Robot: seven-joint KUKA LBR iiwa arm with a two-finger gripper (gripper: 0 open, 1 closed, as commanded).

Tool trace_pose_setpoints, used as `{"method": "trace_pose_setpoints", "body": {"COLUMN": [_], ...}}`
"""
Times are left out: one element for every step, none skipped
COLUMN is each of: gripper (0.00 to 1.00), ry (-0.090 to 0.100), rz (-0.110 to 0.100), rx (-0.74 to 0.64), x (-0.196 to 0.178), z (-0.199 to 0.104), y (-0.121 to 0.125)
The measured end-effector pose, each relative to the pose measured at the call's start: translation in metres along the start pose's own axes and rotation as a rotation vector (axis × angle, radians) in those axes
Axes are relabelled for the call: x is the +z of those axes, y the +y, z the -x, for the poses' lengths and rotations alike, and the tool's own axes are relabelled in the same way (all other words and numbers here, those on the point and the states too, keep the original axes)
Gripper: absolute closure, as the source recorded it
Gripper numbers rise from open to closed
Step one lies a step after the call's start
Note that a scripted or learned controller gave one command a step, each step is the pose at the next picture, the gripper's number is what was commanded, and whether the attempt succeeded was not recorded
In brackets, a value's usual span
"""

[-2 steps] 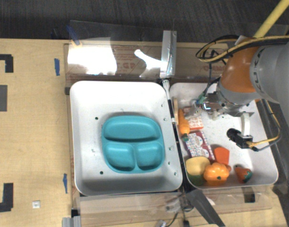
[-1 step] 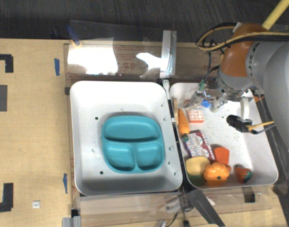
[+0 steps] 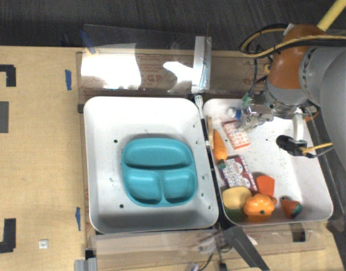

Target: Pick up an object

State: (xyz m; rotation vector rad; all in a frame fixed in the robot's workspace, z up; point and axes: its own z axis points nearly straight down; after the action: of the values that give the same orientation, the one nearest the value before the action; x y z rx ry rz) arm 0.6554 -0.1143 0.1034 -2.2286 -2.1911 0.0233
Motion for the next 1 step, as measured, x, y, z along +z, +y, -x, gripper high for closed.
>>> {"method": "trace_pose_setpoints", "body": {"gripper": [1.00], "ry": [0.002], "rz": [0.011], "rx": [-0.044], "x": [0.0096], "z": [0.0219], "y": [-0.0027]}}
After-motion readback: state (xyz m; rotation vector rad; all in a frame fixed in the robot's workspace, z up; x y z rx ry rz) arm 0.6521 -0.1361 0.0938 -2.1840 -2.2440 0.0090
